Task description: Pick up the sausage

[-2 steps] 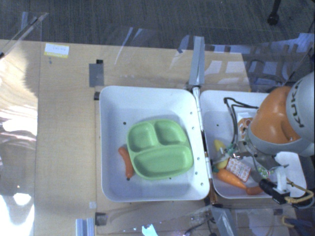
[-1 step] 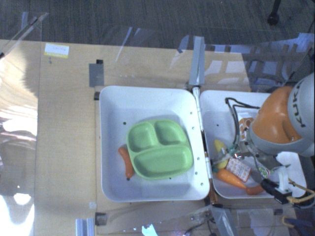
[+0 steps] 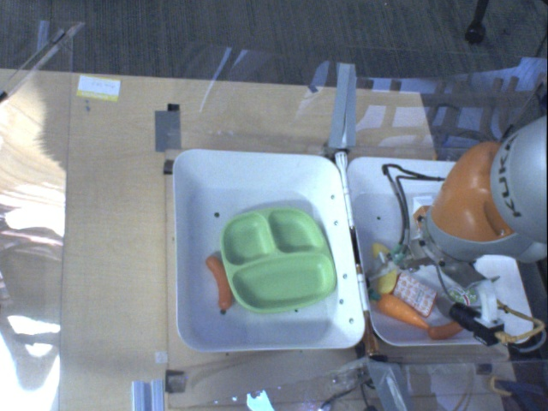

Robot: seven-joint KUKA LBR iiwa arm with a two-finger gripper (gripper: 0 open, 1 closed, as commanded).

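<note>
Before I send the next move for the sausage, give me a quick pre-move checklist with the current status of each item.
1. Sausage located, left bin, against the green plate's left edge: ok.
2. Sausage free of the green plate: not ok, they touch.
3. Arm over the sausage's bin: not ok, it is over the right bin.
4. Gripper state: cannot tell.
5. Sausage top unobstructed: ok.

Two white bins (image 3: 188, 255) (image 3: 368, 187), one green tray (image 3: 278, 259), one sausage (image 3: 221, 282).
</note>
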